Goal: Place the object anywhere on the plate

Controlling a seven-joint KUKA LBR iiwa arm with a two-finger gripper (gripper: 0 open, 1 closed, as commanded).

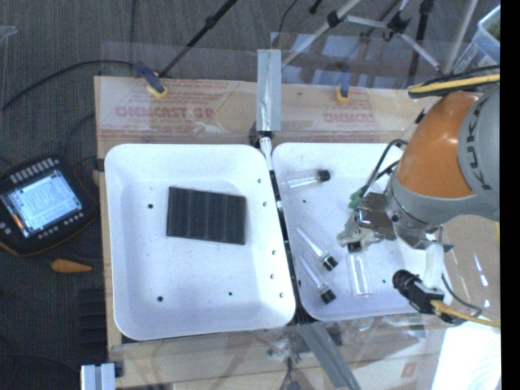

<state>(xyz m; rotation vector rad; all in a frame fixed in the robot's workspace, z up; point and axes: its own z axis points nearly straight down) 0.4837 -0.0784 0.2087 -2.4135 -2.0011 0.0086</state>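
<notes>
A dark ribbed rectangular plate [206, 215] lies flat in the middle of the left bin [130, 295]. Several clear tubes with black caps lie in the right bin [382, 154]: one at the back [305, 179], two near the bin's left wall [312, 245] [318, 283], and one toward the front [359, 275]. My gripper [356, 234] hangs low over the right bin, just above the capped end of that front tube. The wrist hides whether anything is in it.
The grey arm with its orange band [443, 149] covers the right bin's far right side. A metal divider [268, 96] stands behind the seam between the bins. A pendant with a lit screen [41, 201] lies left of the bench.
</notes>
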